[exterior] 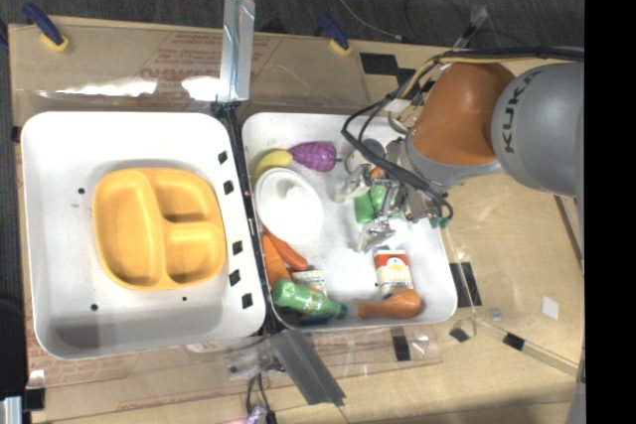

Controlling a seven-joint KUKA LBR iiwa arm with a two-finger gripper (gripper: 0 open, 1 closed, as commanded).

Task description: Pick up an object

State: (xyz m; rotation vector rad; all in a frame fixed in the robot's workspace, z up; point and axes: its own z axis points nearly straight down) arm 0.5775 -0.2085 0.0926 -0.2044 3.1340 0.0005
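- Gripper: low in the right bin, just right of frame centre. A green object shows against the metal of the jaws. I cannot tell whether it sits between them or merely lies beside them, nor whether the jaws stand wide or narrow — cables and wrist hardware crowd that spot.
- Arm: enters from the right edge, its orange band over the bin's upper right corner. In my judgement this steep, top-down posture suits reaching into a shallow bin crowded with items.
- Task's thing: any item will serve. The green object at the gripper is the likeliest candidate; it lies mid-bin, its outline too broken up to give a long axis.
- Small bottle: just below the gripper, white cap, orange label. Long axis near vertical in the frame, cap toward the gripper.
- Orange piece: lower right corner of the bin, long axis roughly left to right, thin end pointing left.
- Green bottle: along the bottom wall, lying on its side, roughly left to right.
- Carrot-like item: lower left of the bin, slanted down to the right.
- White bowl, yellow item and purple grapes: upper left of the bin, loosely heaped — in no apparent order.
- Left bin: holds a yellow divided tray, flat and central, well apart from the gripper.
- Surface: tan, carrying both bins side by side.
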